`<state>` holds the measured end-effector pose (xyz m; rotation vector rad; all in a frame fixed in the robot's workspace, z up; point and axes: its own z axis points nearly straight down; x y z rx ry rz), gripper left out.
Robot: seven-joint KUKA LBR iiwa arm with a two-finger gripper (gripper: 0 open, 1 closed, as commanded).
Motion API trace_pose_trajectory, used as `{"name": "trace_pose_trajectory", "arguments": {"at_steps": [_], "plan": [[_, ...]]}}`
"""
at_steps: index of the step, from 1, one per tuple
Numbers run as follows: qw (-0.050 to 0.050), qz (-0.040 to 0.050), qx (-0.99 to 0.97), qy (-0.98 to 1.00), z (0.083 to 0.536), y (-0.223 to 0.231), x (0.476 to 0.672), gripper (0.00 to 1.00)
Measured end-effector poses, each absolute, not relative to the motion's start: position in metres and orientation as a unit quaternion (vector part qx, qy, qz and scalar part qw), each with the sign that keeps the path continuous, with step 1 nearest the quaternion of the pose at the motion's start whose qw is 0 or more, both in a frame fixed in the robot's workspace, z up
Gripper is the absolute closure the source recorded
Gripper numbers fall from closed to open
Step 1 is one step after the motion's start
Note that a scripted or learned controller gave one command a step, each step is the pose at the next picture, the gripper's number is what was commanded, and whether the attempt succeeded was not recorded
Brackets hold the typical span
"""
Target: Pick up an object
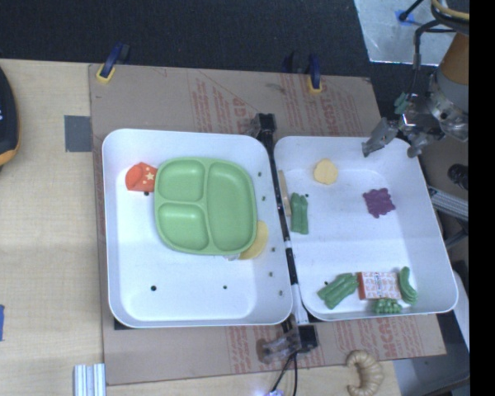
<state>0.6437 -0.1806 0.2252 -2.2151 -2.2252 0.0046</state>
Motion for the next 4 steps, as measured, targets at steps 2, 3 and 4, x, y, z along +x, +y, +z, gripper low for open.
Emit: {"name": "trace_pose_trajectory", "arguments": {"at_steps": [2, 3, 4], "plan": [[0.003, 0.0031, -0.706, -0.709, 0.089, -0.211, 0.610, 0.00], [0.000, 0.0021, -0.705, -0.709, 0.104, -0.213, 0.612, 1.00], [0.000, 0.0024, -0.705, -0.709, 0.104, -0.213, 0.612, 0.00]]}}
